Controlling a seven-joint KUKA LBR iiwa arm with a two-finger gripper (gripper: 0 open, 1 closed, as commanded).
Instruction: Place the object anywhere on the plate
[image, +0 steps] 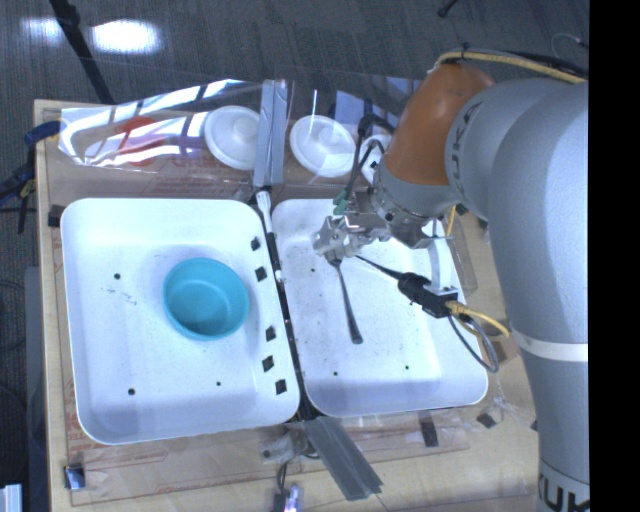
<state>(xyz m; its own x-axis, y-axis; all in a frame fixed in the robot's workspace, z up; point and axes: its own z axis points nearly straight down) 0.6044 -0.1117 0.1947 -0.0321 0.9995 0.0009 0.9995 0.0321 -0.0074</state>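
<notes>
A blue round plate (206, 297) lies in the middle of the left white bin (100, 380). My gripper (333, 246) is low over the back part of the right white bin (400, 385), near the divider between the bins. A thin grey metal utensil (349, 305) runs from between its fingers down and toward the front, its far end near the bin floor. The fingers look shut on the utensil's upper end. The plate is a good way left of the gripper, across the divider.
Two white round lids (233, 135) (322, 143) sit behind the bins beside crumpled clear plastic (140, 125). A black connector with a yellow cable (428, 294) hangs from the arm over the right bin. The arm's grey body (530, 200) covers the right side.
</notes>
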